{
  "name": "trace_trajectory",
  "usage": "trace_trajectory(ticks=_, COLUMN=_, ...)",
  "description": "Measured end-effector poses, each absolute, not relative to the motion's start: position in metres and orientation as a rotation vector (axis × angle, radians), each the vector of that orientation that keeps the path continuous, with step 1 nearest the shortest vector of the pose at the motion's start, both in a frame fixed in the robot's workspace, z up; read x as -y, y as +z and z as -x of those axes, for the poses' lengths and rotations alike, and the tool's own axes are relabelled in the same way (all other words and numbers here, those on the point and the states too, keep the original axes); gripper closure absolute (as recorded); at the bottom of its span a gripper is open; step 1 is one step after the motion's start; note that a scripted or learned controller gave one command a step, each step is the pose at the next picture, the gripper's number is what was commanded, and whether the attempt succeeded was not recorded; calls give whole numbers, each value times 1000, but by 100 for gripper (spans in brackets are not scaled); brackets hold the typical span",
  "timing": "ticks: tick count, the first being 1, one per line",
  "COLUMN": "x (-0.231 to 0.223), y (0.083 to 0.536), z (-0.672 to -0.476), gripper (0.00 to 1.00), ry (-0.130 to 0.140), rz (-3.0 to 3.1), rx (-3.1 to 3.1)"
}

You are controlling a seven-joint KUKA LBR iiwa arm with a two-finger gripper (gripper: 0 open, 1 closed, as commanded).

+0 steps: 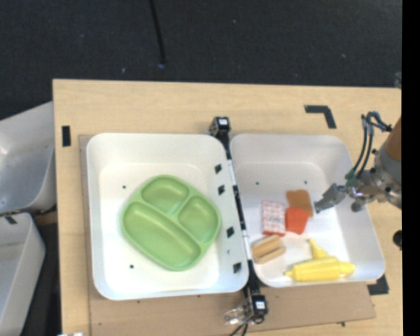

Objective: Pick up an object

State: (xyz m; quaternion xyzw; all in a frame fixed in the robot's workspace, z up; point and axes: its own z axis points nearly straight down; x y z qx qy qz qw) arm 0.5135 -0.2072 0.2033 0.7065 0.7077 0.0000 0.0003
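The right bin [280, 152] holds several small things: a brown block [300, 199], an orange-red block [296, 220], a red-and-white patterned packet [272, 218], a tan hot-dog bun [268, 248], and yellow corn [320, 269] with a small yellow piece [317, 248] above it. My gripper [327, 199] reaches in from the right edge, low over the bin's right side, just right of the brown block. Nothing shows between its fingers.
The left bin [105, 271] holds a green divided plate [171, 221]. A black clip-like divider [229, 208] runs between the bins. Cables [369, 138] hang by the arm at the right. A white container [14, 166] sits off the bench's left.
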Motion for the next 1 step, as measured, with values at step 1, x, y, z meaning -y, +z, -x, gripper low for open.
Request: trace_trajectory(ticks=1, x=211, y=159, z=-519, gripper=0, ry=-4, rz=-2222, rx=-2221)
